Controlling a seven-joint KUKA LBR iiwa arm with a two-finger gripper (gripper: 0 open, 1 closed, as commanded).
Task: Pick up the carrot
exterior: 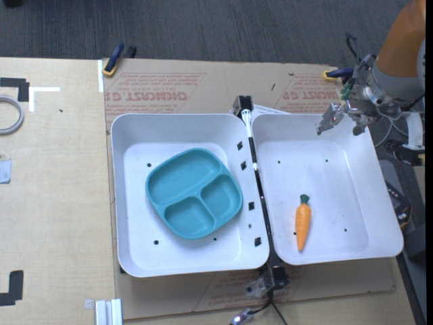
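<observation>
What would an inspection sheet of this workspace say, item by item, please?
Surface: bench with cardboard sheet under two white bins.
Job's things: carrot lies in right bin, near its front, green top pointing away.
Clutter: blue divided plate in left bin; clamps at the cardboard's far edge; tape roll at bench's left.
Grippers: gripper above right bin's far rim, apart from the carrot; nothing between its fingers.
Cables: dark cables at the bins' front junction; more by the arm.
Surroundings: grey carpet beyond the bench.
</observation>
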